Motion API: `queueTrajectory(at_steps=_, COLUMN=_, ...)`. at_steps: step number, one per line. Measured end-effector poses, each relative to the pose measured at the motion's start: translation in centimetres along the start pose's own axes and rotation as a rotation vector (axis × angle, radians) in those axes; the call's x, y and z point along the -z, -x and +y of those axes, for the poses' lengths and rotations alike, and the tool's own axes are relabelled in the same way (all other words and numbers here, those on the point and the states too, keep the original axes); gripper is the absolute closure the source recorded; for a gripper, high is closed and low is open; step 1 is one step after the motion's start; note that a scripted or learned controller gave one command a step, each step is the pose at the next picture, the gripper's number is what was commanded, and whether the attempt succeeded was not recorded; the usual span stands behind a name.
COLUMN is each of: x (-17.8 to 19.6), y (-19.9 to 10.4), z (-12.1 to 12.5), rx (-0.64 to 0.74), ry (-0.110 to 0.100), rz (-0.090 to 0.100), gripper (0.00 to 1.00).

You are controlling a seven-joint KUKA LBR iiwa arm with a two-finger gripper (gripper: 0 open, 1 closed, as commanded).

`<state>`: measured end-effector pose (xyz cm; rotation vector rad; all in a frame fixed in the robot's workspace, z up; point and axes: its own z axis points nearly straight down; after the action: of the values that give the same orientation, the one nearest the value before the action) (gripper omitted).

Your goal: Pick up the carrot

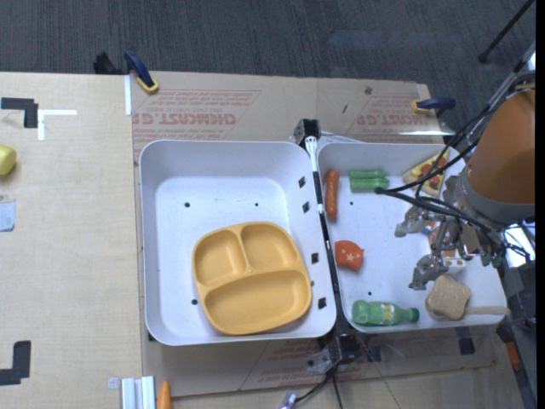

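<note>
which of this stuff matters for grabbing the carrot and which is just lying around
For the job:
carrot, lying along the left wall of the right bin
pincer, over the right bin, apart from the carrot

Just lying about:
yellow divided plate in the left bin
green bottle
bread slice
red piece
green piece

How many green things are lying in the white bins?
2, both in the right white bin: a green plastic bottle lying along its near wall, and a green ridged vegetable by its far wall, beside the orange carrot. The arm may hide others.
</note>
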<state>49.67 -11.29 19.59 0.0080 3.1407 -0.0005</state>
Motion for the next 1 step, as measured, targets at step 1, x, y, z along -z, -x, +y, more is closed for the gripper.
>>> queueTrajectory(at_steps=1, x=-0.48, y=1.86, z=11.53, rx=-0.025, ry=0.001, rz=-0.001, gripper=0.0)
